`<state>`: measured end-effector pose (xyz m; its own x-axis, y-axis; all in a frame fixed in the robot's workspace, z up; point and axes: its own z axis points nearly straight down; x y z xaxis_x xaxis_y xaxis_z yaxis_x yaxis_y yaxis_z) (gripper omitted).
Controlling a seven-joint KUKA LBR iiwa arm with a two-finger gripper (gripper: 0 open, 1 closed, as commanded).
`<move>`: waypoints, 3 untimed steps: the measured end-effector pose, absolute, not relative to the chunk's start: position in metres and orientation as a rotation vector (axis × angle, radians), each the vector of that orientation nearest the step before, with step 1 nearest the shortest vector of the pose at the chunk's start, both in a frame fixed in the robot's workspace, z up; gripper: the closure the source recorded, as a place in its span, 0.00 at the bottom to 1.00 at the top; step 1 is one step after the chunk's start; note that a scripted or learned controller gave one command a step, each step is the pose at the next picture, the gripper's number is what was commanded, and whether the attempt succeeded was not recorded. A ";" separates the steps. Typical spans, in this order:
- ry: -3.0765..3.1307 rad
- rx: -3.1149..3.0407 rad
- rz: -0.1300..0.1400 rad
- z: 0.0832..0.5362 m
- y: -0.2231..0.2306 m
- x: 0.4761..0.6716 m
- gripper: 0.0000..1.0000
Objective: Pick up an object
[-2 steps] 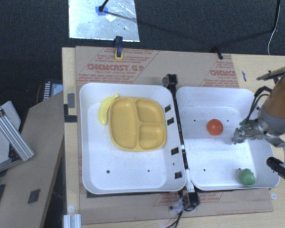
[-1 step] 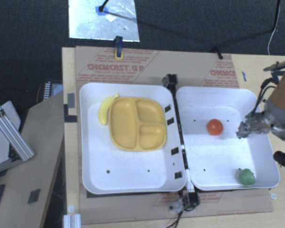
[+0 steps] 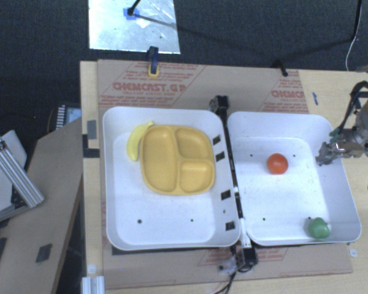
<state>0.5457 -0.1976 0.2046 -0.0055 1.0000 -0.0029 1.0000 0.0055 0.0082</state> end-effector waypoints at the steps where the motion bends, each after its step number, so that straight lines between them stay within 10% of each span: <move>1: 2.224 2.211 0.004 0.240 -0.198 0.547 1.00; 3: 2.231 2.211 0.003 0.233 -0.101 0.524 1.00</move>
